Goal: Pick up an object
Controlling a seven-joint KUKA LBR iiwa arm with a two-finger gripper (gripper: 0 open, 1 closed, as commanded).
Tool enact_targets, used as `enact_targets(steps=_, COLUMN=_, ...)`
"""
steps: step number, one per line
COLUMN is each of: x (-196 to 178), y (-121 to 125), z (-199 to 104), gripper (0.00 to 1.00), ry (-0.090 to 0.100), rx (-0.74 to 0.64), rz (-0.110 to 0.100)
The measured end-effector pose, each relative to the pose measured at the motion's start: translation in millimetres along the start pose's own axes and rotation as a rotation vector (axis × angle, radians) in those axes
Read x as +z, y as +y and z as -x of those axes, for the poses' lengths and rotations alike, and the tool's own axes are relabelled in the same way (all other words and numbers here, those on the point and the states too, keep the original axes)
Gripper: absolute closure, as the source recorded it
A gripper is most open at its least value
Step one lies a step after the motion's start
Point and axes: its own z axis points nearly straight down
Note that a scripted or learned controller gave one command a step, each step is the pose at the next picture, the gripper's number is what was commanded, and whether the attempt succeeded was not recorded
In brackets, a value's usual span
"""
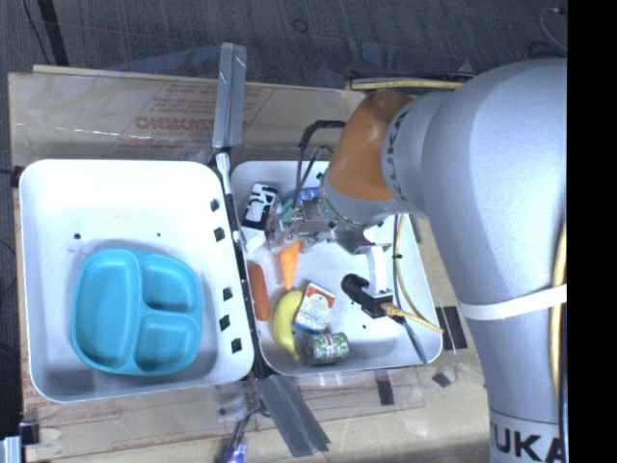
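Hovering low in the right bin [410, 340], the gripper [289, 228] sits just above the carrot [288, 261]. Its grip cannot be judged.

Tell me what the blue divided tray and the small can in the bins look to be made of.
Blue tray: likely moulded plastic, with one uniform colour, a soft sheen and rounded compartment walls. Can: probably metal under a printed label, going by its cylindrical shape and shiny rim, though it is too small to be sure.
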Motion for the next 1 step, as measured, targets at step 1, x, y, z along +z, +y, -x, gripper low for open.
enact_targets(steps=1, x=-129.9, y=33.7, z=-9.2, gripper=1.00, ry=-0.002, rx=-0.116, rz=0.007)
